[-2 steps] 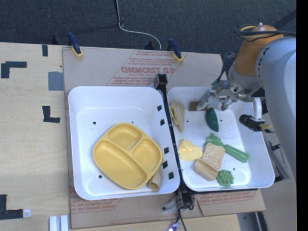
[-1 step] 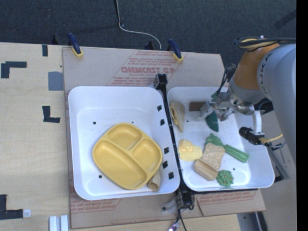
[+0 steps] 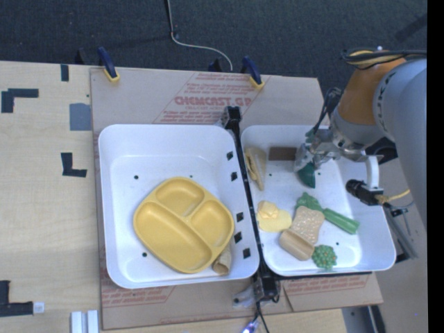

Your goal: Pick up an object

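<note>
A dark green toy (image 3: 306,177) sits at the tip of the gripper (image 3: 310,159) in the right bin (image 3: 374,255).

The green piece lies near that bin's upper middle, just below a small brown block (image 3: 282,153); whether the fingers are closed on it or merely touching it cannot be told from this angle. Further down the same bin lie a pale yellow lump (image 3: 273,217), a slice of toast (image 3: 307,223), a tan bread roll (image 3: 296,244), a long green vegetable (image 3: 331,215) and a small broccoli floret (image 3: 324,256), with a yellowish strip (image 3: 254,168) against the left wall. The left bin (image 3: 114,179) holds a yellow divided plate (image 3: 182,223). The grey arm (image 3: 395,103) enters from the right.
</note>
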You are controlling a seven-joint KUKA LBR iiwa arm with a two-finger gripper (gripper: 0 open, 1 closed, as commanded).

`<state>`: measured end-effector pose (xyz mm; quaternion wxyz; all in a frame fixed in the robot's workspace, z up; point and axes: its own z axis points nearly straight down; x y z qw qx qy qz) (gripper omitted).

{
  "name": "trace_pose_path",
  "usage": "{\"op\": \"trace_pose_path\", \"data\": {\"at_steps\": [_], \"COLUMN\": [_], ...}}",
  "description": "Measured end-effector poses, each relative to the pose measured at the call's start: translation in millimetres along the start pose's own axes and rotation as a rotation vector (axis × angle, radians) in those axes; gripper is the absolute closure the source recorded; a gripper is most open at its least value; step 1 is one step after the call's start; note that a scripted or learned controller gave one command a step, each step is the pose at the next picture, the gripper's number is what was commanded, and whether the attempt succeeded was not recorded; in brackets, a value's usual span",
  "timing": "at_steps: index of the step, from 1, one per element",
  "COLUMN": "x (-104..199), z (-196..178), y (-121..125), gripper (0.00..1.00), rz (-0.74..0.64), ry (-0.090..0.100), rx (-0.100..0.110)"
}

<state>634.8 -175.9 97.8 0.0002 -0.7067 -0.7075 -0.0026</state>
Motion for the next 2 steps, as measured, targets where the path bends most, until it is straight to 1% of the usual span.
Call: {"op": "trace_pose_path", "data": {"at_steps": [1, 2], "x": [50.9, 94.3], "z": [-99.7, -85.3], "y": [-9.0, -58.5], "gripper": [1.00, 1.00], "rz": [-0.005, -0.002], "ry": [-0.004, -0.002], "rx": [-0.006, 0.009]}}
